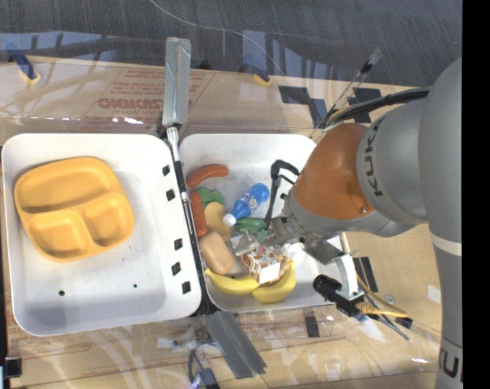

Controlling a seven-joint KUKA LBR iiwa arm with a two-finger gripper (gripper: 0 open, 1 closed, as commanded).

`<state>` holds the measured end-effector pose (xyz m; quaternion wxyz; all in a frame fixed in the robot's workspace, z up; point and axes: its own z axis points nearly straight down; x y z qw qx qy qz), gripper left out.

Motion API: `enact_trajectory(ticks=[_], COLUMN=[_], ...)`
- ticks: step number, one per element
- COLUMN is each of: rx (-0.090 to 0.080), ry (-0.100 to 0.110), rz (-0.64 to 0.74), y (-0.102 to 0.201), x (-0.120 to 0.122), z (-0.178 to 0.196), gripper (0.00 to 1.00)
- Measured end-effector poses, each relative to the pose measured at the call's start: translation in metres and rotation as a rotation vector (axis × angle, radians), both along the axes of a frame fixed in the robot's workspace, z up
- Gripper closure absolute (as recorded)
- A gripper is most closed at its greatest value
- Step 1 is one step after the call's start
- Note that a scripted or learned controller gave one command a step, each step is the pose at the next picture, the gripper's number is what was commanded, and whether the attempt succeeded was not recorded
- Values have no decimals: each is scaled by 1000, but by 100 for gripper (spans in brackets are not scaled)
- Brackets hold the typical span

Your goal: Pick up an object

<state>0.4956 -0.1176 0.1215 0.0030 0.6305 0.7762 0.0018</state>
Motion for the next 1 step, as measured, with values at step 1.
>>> enact_trajectory(ticks=[1], rx=[2], ry=[7], rz=[-290], y=[56], x=[76], z=[132], gripper=[100])
